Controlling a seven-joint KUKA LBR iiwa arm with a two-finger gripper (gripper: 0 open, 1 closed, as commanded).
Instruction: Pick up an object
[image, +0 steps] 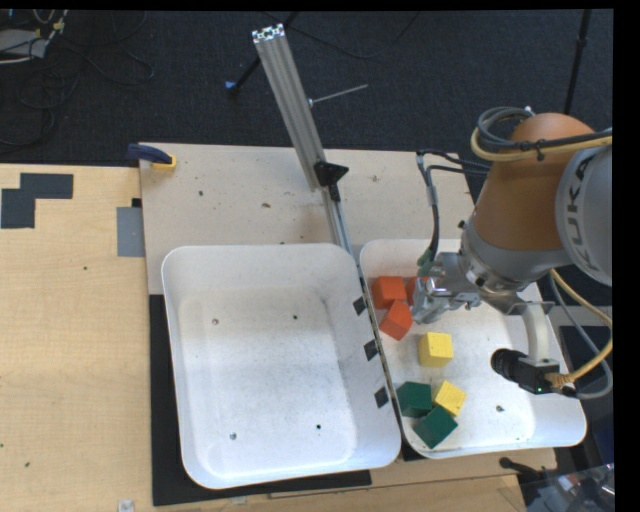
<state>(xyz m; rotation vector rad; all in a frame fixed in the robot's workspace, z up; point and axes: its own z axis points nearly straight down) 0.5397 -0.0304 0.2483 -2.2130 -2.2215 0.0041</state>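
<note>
The right bin (500, 425) holds several small blocks. Two orange blocks (390, 291) (397, 322) lie near its left wall. A yellow block (435, 348) sits just below them, with another yellow block (451, 397) further toward the front. Two green blocks (414, 398) (436, 428) lie at the bin's front left. My gripper (428, 298) hangs low over the bin, right beside the orange blocks and above the upper yellow block. The grey and orange arm (530, 200) covers the bin's back right part.
The left bin (200, 280) lies beside the right one, with black clips along the shared wall. A slanted aluminium bar (298, 110) rises behind the bins. A blue and yellow clamp (152, 155) sits at the bench's back left. A black cable fitting (520, 370) hangs over the right bin.
</note>
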